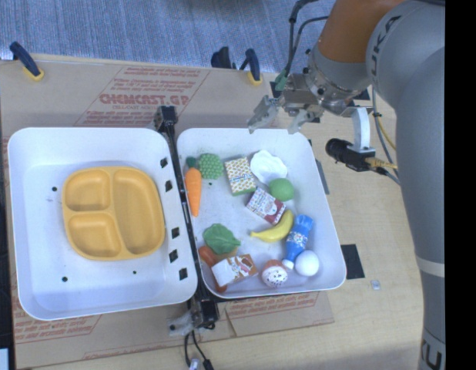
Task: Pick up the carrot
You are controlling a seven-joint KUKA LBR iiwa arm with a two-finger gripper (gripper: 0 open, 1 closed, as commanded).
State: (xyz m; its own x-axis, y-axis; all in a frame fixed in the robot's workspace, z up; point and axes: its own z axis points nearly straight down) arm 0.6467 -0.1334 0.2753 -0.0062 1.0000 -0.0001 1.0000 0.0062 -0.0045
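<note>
Yellow plastic, moulded into a three-compartment plate (113,212), sits in the middle of the shallow white left bin (22,230), probably as a place where sorted items could go. Just across the black hinged divider (173,199) lies the small orange toy carrot with a green top (193,190), in the shallow white right bin (324,206), close against that bin's left wall. It lies lengthwise along the wall, green end toward the far side and pointed tip toward the near side, smooth and tapering, with a knobbly green toy vegetable (210,165) almost touching its top. Further right the bin holds a loose scatter of toy groceries: a patterned carton (239,175), a crumpled white piece (267,164), a green ball (282,190), a yellow banana (273,229), a blue bottle (298,237) and a white egg (306,264). The carrot has some bare floor on its right, which should leave room for a finger there, though the wall is tight on the other side. At the far right edge of this bin the jaws (280,116) of the grey arm hang spread apart, with nothing between them, well apart from the carrot and above the brown cardboard-covered bench (107,91).
</note>
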